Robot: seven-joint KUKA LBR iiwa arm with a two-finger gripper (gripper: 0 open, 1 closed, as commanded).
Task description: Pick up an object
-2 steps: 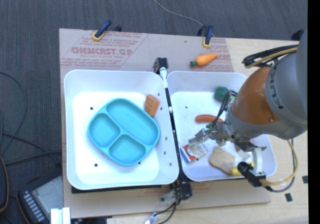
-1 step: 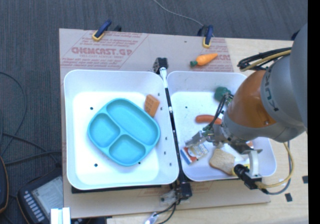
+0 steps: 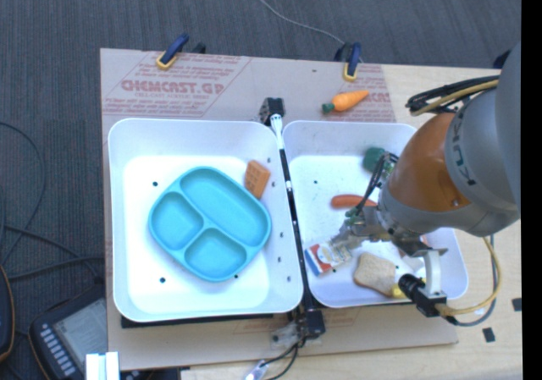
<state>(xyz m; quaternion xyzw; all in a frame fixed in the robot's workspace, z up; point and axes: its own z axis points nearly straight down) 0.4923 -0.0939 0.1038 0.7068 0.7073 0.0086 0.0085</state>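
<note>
While the grey arm (image 3: 474,167) with its orange band reaches in from the right, its jaws (image 3: 345,239) hang low over the middle of the right bin (image 3: 298,201), and whether they are released or clenched cannot be told from this angle; nothing can be seen between them. Just below the jaws lies a small red, white and blue packet (image 3: 318,258), whose print is too small to read, and to its right, near the front wall, sits a slice of bread (image 3: 373,272). A red-orange sausage-like piece (image 3: 345,200) lies farther back in the same bin, and a dark green item (image 3: 374,157) shows at the far side, partly hidden by the arm. In the left bin (image 3: 118,201) rests a light blue divided plate (image 3: 209,223) with three compartments, and an orange cracker-like block (image 3: 257,178) leans just beside its far right edge. Both bins stand on a worktop covered by a brown sheet (image 3: 174,92) printed in red with "CHEMCAST GP" and repeated smaller lines that cannot be made out. Two blue-and-yellow clamps (image 3: 173,50) grip the far edge of that sheet, and a toy carrot (image 3: 346,101) lies on it behind the right bin.
</note>
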